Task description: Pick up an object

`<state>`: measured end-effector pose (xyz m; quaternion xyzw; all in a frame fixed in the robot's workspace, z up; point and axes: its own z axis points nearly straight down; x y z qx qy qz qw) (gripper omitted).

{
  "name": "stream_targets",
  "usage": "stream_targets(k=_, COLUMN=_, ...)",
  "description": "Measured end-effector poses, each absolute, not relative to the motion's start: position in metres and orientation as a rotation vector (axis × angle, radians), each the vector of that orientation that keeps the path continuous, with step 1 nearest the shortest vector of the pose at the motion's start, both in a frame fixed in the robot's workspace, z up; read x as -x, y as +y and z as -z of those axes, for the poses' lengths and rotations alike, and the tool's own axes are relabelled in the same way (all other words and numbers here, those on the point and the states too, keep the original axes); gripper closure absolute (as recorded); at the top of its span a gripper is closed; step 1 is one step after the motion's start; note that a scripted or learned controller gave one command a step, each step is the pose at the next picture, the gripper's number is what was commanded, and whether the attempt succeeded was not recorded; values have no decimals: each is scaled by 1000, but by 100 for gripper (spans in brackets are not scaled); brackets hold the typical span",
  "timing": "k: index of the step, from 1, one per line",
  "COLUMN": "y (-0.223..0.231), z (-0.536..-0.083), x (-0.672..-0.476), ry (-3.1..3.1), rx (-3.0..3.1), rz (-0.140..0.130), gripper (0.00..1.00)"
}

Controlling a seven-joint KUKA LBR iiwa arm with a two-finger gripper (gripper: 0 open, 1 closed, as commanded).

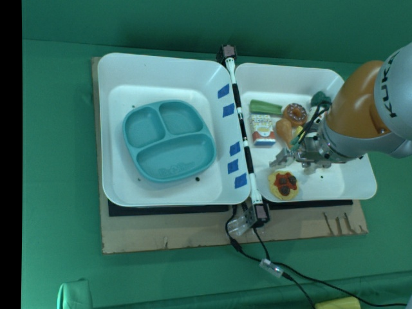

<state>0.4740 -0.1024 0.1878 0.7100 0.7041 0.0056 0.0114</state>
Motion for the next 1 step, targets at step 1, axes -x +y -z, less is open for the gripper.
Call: stream_targets(k=1, y=-106, z=-199, x=-477, ry=2179, rx=-2215, rz=-24, gripper=100)
